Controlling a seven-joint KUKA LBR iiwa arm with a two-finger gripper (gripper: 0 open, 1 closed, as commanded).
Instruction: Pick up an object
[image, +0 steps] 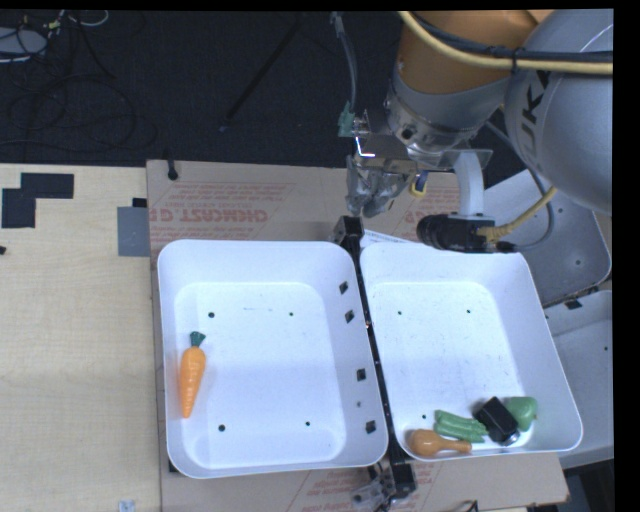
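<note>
Though blurred, claw hangs above bins' far rim.

Bench and bins, seen from above

Two white bins are sitting side by side on a cardboard sheet, the left bin and right bin touching along a black divider; black cables are lying behind.
</note>
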